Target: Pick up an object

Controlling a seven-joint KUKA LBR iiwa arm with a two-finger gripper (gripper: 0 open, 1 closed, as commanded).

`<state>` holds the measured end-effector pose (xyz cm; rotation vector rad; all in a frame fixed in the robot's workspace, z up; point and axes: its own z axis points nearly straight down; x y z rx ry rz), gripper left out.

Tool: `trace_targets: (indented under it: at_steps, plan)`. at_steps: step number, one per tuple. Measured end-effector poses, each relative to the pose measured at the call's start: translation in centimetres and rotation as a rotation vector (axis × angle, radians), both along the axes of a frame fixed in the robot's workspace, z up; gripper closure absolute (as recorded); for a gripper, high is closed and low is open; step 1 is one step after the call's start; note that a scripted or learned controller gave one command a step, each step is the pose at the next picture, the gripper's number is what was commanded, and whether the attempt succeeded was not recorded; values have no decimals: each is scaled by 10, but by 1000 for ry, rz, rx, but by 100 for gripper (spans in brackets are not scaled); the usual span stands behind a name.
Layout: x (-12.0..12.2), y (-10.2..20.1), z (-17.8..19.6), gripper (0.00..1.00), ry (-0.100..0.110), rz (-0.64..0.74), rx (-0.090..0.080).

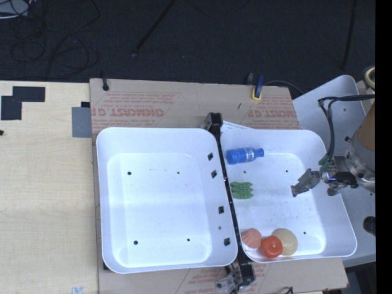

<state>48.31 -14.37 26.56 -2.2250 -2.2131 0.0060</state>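
Note:
My gripper (pixel 318 187) hangs over the right side of the right bin (pixel 334 225), reaching in from the right edge. Its two dark fingers (pixel 303 184) stand apart, with nothing between them. A blue bottle (pixel 245 155) lies on its side at the bin's far left. Below the bottle, a small green object (pixel 241 190) rests near the divider. In the near left corner sit a pink-orange piece (pixel 250 238), a red round piece (pixel 271 247) and a tan round piece (pixel 286 241), touching one another. All of these lie well left of the gripper.
The left bin (pixel 122 250) stands beside the right one, with a black divider rail (pixel 223 188) between them. Cardboard (pixel 159 106) lies under both bins. Cables (pixel 331 121) loop above the arm at the right.

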Motion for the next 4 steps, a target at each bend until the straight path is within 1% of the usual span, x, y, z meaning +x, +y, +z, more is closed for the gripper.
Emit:
trace_targets:
  at_steps: [1,2,3,4]
  plan:
    - [58,-45,-156,0,4,4,1]
    - [164,-49,-179,0,-10,10,-1]
    - [99,-71,-178,0,2,2,1]
    - [133,5,-178,0,-5,12,4]
